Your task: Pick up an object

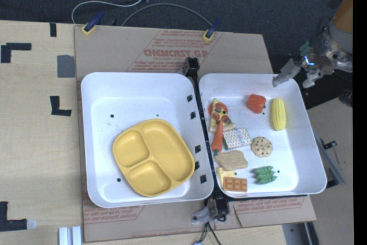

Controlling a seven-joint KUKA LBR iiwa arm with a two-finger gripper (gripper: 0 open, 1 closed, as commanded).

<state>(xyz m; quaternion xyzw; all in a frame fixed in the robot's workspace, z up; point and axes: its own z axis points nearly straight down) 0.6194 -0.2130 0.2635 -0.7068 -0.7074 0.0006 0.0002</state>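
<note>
light: even, bright | shadows: soft | focus: slightly soft | glare: none

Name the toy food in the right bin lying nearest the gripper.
The yellow corn cob: it lies upright along the right bin's far-right side, closer to the gripper than the red tomato beside it.

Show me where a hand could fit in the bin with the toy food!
In the right white bin, bare floor lies along the far wall, left of the red toy tomato, and along the right wall below the yellow toy corn cob. The left side, around the orange toy carrot, is crowded.
</note>
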